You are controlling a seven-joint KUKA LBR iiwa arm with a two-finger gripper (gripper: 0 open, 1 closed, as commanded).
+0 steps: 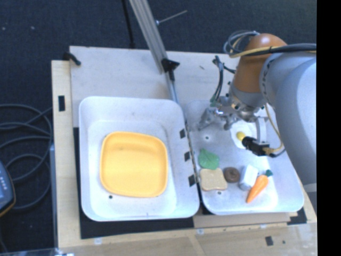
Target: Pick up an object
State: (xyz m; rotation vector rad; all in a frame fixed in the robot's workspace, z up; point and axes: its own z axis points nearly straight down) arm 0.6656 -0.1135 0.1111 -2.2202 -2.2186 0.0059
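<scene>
Above the right bin (pixel 287 199) — pincer (pixel 217 119), well apart from the carrot (pixel 257 188)

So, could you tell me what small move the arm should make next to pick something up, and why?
Probably a short move toward the near end of the right bin, then a descent. The gripper hangs over the bin's far part, where the floor is bare, while the green piece, tan slab, brown disc and carrot lie nearer the camera.
</scene>
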